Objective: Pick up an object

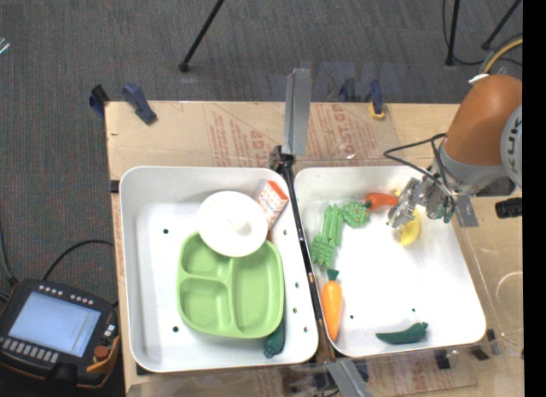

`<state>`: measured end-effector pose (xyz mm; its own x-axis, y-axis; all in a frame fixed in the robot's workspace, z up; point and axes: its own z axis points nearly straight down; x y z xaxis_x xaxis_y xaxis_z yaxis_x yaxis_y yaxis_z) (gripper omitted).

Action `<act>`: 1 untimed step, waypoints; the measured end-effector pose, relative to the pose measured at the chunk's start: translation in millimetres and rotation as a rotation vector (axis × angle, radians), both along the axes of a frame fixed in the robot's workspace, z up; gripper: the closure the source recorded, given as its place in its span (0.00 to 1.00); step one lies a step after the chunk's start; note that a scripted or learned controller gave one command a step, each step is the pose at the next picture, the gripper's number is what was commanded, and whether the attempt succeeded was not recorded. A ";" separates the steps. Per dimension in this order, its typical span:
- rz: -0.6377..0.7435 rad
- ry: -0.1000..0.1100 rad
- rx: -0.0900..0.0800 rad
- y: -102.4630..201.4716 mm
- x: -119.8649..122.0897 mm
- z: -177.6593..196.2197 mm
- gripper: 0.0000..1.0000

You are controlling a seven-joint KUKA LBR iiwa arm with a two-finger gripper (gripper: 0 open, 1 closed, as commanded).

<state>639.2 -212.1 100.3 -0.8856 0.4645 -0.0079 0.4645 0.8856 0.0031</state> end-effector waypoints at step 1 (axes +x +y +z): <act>-0.133 0.008 0.003 2.4 -69.4 -13.3 1.00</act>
<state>569.8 -209.6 87.0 -0.8164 0.5775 0.0008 0.5775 0.8164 0.0012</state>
